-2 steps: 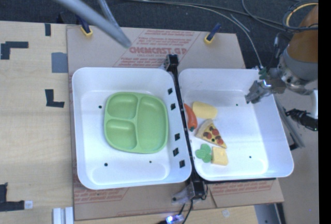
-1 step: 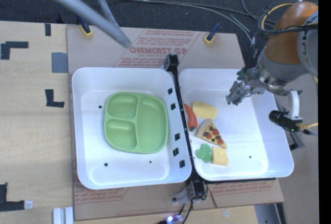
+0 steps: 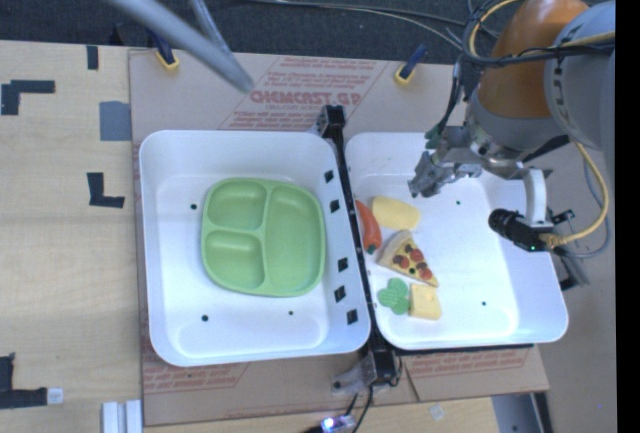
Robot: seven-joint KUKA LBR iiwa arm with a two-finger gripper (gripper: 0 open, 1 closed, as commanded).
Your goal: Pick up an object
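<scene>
The gripper (image 3: 428, 179) is hanging over the upper middle of the right bin (image 3: 500, 306), reaching in from the right beneath the orange band of the arm (image 3: 535, 56). Its dark fingers are pointing down and to the left, but whether they are apart or together is not something the view is settling; nothing is showing between them.

The toy foods are sitting bunched along the right bin's left side: a yellow piece (image 3: 396, 213) just below and left of the gripper, a red-orange piece (image 3: 370, 226) lying against the wall near the divider, a pizza slice (image 3: 407, 258) below them, and a green piece (image 3: 394, 297) touching a yellow wedge (image 3: 426, 303) near the front. The bin's right half is lying open.

In the left bin (image 3: 165, 221) a green divided tray (image 3: 264, 235) is resting centrally, with bare white floor running all round it.
</scene>
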